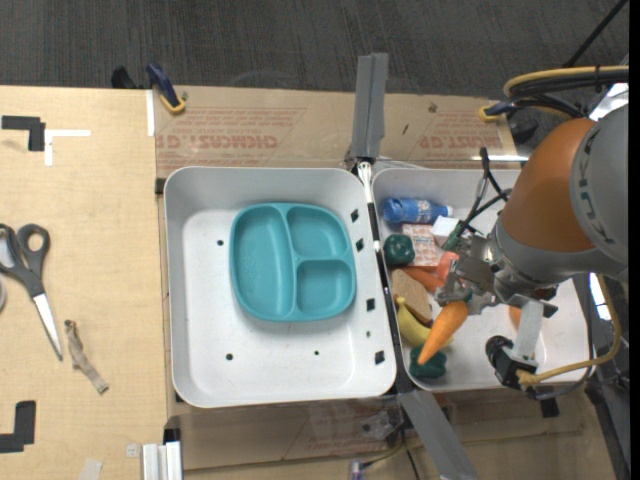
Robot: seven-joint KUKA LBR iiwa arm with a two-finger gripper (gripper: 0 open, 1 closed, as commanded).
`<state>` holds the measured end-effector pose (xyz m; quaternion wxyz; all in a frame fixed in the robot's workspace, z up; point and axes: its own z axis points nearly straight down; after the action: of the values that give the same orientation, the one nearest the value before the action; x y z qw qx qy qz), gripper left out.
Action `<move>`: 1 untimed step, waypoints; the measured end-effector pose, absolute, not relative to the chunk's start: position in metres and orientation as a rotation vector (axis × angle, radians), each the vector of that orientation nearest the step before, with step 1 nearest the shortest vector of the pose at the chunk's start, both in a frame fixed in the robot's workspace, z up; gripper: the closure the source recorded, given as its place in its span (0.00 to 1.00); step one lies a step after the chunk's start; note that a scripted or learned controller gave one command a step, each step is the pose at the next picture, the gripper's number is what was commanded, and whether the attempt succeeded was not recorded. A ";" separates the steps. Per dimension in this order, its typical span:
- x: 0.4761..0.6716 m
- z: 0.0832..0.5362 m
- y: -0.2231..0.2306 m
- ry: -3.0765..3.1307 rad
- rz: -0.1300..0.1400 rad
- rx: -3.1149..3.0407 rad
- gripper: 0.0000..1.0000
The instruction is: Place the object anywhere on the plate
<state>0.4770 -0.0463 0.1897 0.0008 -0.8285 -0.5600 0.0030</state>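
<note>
A teal divided plate lies in the left white bin. My gripper is over the right bin, near its left side. It is shut on the thick end of an orange carrot. The carrot hangs at a slant, with its tip pointing down-left over a banana and a dark green object. The plate sits well to the left of the gripper, across the wall between the bins.
The right bin also holds a blue bottle, a green round object and a red-and-white packet. Scissors lie on the bench at the far left. The arm's orange band looms over the right bin.
</note>
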 end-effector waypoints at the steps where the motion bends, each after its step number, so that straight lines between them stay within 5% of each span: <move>1: 0.544 0.207 0.028 -2.057 0.008 -2.374 1.00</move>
<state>0.5439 0.0279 0.2075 0.0003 -0.7558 -0.6548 0.0024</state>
